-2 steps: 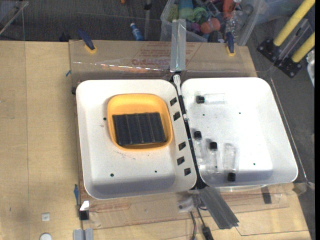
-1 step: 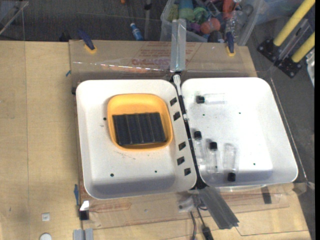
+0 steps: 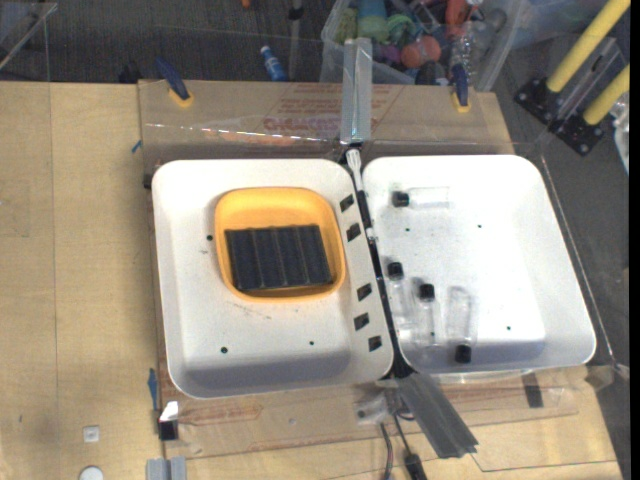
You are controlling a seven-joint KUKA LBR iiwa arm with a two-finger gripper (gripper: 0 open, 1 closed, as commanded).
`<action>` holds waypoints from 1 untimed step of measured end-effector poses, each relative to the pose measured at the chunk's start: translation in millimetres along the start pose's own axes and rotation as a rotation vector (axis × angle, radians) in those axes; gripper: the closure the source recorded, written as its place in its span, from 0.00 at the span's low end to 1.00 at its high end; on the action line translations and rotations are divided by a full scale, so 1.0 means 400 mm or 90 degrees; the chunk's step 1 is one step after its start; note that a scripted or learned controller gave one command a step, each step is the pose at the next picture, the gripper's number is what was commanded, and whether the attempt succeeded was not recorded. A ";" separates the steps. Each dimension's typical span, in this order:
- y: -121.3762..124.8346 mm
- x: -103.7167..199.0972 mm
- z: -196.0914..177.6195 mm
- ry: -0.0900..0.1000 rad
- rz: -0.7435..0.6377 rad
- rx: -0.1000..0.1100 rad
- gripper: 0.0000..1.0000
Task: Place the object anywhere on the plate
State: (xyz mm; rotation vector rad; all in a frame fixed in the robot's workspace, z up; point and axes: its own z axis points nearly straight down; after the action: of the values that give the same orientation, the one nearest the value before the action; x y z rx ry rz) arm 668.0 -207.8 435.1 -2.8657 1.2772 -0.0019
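An orange plate [image 3: 232,211] with rounded corners lies in the left white bin [image 3: 190,318], a little behind its middle. A dark, ribbed rectangular object [image 3: 278,258] lies flat on the plate and covers most of its floor, with its long side running left to right. Several clear plastic vials with black caps lie in the right white bin [image 3: 520,218]. One vial [image 3: 420,199] is near the back, and others [image 3: 428,313] are clustered at the front left by the divider.
A raised divider [image 3: 365,268] with black tabs runs between the two bins. A clear tub of coloured toys [image 3: 420,13] stands behind the bench. Yellow bars [image 3: 600,38] lean at the back right. Wooden bench top [image 3: 70,268] surrounds the bins.
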 end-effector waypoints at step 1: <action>0.005 0.006 0.001 0.001 -0.079 0.001 1.00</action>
State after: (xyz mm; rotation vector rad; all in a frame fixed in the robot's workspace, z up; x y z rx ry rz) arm 668.1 -210.8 434.8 -2.9393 1.0959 -0.0044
